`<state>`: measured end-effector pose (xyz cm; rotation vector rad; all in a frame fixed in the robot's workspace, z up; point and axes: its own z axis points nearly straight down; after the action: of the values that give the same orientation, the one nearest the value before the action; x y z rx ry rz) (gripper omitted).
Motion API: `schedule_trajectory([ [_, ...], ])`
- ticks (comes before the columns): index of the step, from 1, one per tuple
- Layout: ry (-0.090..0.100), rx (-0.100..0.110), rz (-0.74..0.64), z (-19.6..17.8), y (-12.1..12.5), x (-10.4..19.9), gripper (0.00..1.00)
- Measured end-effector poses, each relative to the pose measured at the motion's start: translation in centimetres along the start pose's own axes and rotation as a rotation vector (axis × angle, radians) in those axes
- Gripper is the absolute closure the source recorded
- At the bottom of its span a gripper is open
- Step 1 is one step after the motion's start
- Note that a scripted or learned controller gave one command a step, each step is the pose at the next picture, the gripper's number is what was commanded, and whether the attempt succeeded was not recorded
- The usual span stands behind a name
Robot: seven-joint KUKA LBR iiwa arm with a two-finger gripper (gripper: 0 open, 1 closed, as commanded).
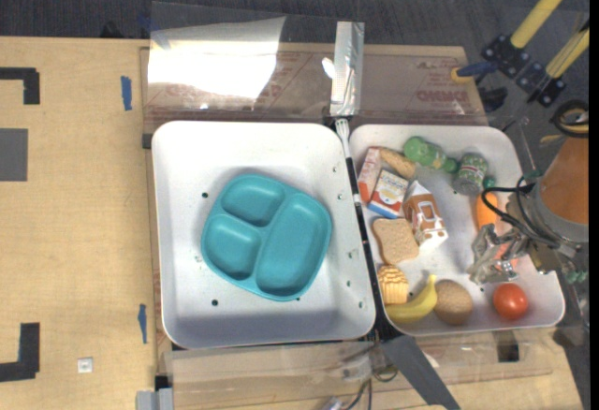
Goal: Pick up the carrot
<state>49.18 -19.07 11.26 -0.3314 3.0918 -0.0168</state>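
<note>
Beside the gripper (493,254), seemingly, lies the carrot (485,211).

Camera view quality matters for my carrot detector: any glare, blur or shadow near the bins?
In the camera view, strong glare whitens the clear sheet behind the left bin; focus is soft throughout, so labels on the packages are unreadable; the gripper casts little shadow but blurs into clutter beside the carrot, which is partly covered; the teal plate is evenly lit.
</note>
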Motion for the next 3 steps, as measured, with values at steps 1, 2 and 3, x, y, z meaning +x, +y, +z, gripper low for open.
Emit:
schedule_trajectory([
  [1,0.018,-0.011,0.005,2.7,-0.9,-12.8,1.00],
  [2,0.023,-0.010,-0.055,2.5,-3.8,-5.0,1.00],
  [3,0.021,-0.010,-0.059,2.6,-3.6,-5.1,0.00],
])
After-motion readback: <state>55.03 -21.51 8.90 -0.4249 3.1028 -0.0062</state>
